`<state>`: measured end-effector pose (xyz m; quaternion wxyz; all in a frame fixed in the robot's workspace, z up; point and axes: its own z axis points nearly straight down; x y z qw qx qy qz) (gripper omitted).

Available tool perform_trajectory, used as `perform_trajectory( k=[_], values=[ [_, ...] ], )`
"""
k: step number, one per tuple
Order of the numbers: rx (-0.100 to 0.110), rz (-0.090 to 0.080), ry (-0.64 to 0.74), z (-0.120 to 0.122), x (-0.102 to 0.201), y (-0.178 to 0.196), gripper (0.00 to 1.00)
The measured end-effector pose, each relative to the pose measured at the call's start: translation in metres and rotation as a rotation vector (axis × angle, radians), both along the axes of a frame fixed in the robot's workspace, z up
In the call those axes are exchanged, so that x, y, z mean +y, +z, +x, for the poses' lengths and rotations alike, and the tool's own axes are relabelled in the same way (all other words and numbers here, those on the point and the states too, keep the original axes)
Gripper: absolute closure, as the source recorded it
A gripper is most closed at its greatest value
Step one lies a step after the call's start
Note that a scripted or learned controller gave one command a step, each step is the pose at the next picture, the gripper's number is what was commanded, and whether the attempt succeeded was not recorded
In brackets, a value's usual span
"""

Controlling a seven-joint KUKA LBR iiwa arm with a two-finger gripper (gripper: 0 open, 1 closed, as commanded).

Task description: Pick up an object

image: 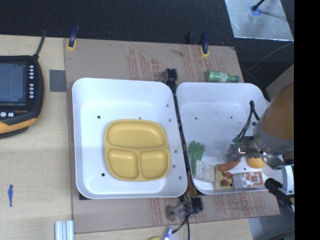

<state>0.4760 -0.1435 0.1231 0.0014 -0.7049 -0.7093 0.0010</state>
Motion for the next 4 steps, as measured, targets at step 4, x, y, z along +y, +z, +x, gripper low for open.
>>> perform_trajectory(
  k=[4],
  values=[
    [-0.001,-0.001,-0.005,0.052,0.064,0.069,1.0]
  ],
)
